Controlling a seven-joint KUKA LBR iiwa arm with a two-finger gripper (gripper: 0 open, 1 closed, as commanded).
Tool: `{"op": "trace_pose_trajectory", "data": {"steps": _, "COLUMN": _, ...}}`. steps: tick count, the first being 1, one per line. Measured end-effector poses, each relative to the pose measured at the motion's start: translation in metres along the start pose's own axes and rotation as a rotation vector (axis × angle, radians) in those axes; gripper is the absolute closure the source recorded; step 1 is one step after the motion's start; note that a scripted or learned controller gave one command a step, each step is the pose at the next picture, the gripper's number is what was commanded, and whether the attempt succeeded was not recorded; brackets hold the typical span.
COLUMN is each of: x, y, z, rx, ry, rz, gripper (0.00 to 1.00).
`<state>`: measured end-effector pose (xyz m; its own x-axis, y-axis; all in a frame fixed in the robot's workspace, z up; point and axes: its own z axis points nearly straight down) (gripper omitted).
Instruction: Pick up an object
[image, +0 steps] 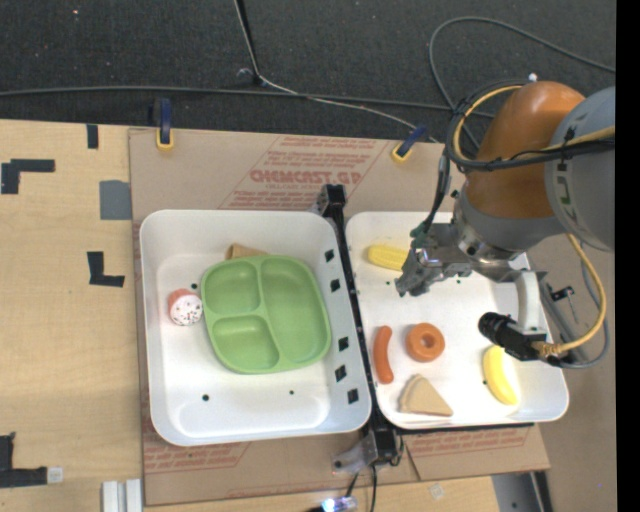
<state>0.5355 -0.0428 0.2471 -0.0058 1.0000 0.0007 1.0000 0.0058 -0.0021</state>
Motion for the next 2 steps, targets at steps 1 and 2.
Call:
{"op": "trace_pose_trajectory", "data": {"steps": 1, "x": 0.06, "y": 0.012, "z": 0.012, "rx": 0.0, "ry": 0.0, "rz": -0.001, "gripper": 1.0}}
{"op": "trace_pose_trajectory", "data": {"steps": 2, "x": 0.116, "y": 0.026, "z": 0.025, "rx": 0.0, "ry": 0.0, "rz": -0.001, "gripper": 1.0}}
